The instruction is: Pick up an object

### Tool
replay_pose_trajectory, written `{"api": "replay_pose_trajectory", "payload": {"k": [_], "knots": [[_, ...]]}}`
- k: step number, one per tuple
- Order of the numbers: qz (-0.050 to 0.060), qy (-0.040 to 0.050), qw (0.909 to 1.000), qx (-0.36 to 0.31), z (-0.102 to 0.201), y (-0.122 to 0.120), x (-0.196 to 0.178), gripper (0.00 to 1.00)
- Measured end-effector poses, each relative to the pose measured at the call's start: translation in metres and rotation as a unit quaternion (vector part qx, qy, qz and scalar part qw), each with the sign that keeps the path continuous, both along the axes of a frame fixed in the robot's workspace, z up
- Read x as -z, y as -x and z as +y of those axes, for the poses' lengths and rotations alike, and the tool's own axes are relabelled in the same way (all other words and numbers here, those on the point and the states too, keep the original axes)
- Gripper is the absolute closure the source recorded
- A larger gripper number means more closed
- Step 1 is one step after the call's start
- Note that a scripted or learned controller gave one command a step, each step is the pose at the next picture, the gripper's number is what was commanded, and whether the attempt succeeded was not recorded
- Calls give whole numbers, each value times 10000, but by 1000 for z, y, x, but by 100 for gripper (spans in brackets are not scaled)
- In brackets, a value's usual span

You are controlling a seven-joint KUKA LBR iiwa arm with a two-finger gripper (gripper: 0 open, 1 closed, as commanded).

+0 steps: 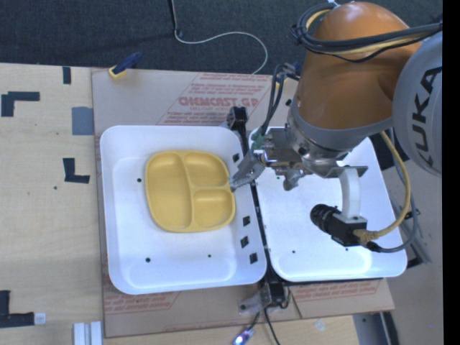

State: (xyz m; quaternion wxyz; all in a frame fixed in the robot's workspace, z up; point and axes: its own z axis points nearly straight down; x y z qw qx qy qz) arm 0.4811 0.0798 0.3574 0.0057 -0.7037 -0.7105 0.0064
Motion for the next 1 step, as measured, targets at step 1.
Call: {"api": "replay_pose_trajectory", "payload": {"k": [1], "knots": [[-66,-2,10000,28,-4,-2,-18,100]]}}
